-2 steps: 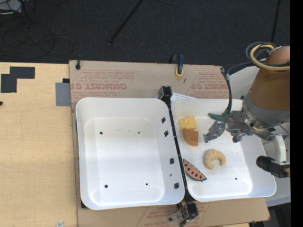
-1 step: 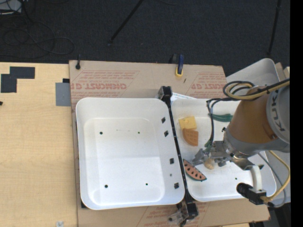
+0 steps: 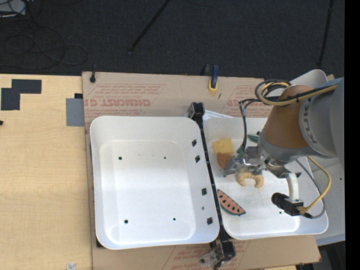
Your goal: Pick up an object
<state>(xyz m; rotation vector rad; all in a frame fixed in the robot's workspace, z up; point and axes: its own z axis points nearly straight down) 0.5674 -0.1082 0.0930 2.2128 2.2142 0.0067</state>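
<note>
Arm (image 3: pixel 298 120) fills the right of my view, reaching in over the right bin (image 3: pixel 264 229) — its grey body and orange band cover much of that bin's far half and its right wall. The gripper (image 3: pixel 243 165) sits low in the bin, among the objects, and I see only a tangle of metal there; I cannot tell how far the fingers stand apart, or whether anything is between them.

Just under the gripper lies a tan, curved piece (image 3: pixel 250 178), touching or nearly touching the metal — I cannot say which. To its upper left is a yellow block (image 3: pixel 223 146), with a brown lump (image 3: pixel 224 160) just below it, partly masked by the gripper. A watermelon slice (image 3: pixel 230 203) lies near the bin's left wall, well apart from the gripper.

A black part on a white stem (image 3: pixel 287 198) hangs from the wrist toward the bin's near right corner, with yellow cable looped beside it.

The left bin (image 3: pixel 107 151) lies alongside, the two walls touching under black clips.
</note>
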